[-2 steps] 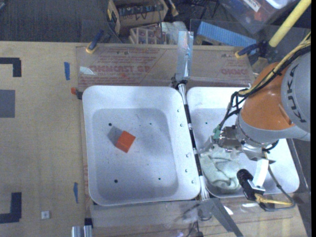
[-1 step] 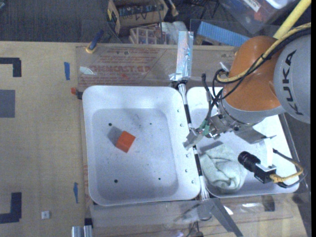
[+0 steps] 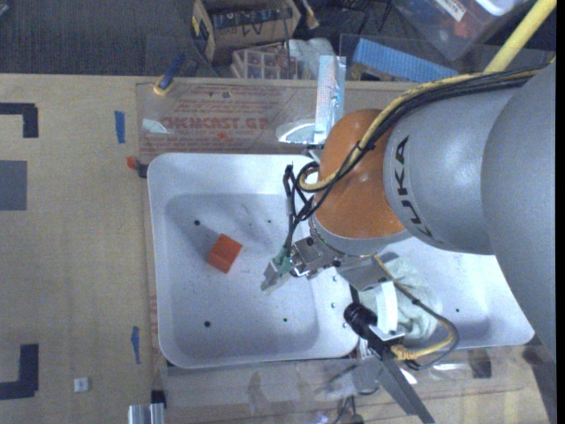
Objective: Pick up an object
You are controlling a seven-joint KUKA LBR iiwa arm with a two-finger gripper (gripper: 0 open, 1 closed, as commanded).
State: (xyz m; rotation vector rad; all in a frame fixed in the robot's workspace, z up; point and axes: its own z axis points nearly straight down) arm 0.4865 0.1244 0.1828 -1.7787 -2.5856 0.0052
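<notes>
One orange cube (image 3: 224,253) in left bin (image 3: 177,325), prob. light, rigid, flat-sided; best pinched across opposite faces. End effector (image 3: 274,276) near, grip state unclear.

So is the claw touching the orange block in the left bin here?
Apart. The camera view shows bare white bin floor between the orange block and the claw, which sits to the block's right.
</notes>
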